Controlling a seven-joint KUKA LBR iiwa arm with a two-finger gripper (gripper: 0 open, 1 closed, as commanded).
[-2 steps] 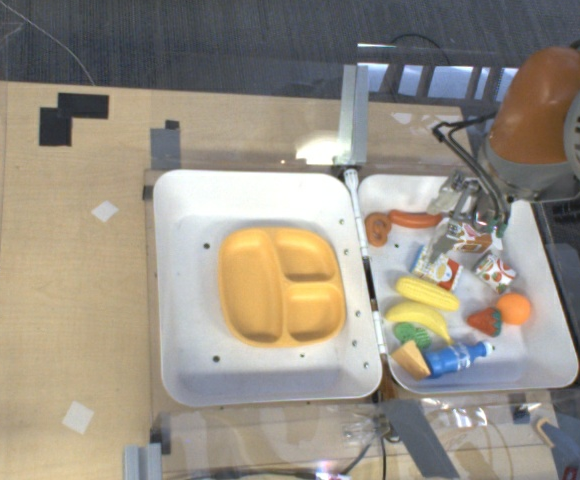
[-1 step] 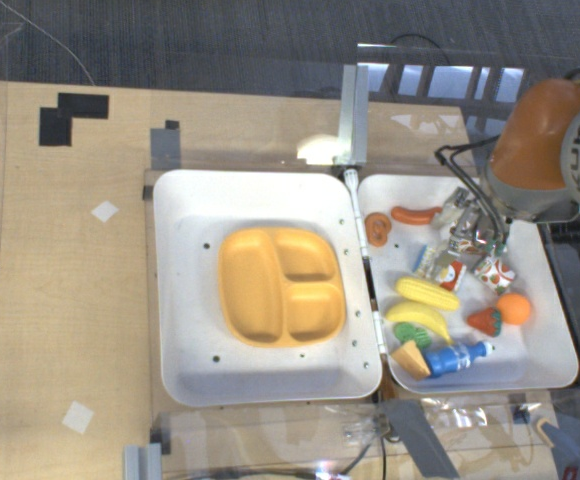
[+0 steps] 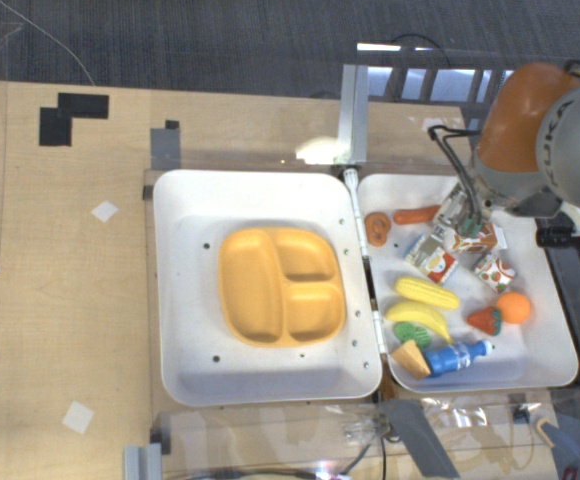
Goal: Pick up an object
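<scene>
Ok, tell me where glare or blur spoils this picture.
Camera view: a bright glare spot sits on the bench just above the left bin, by the metal post; the whole view is soft, so the small cartons under the gripper in the right bin blur together; shadows are faint.

Two white bins: left bin (image 3: 185,268) and right bin (image 3: 555,353). One yellow tray (image 3: 280,286) lies in the left. The right holds two bananas (image 3: 427,293) (image 3: 417,318), one orange (image 3: 514,308), one strawberry (image 3: 484,320), one blue bottle (image 3: 457,357), one carrot (image 3: 414,215), and about three small cartons (image 3: 433,257), hard to count.
</scene>
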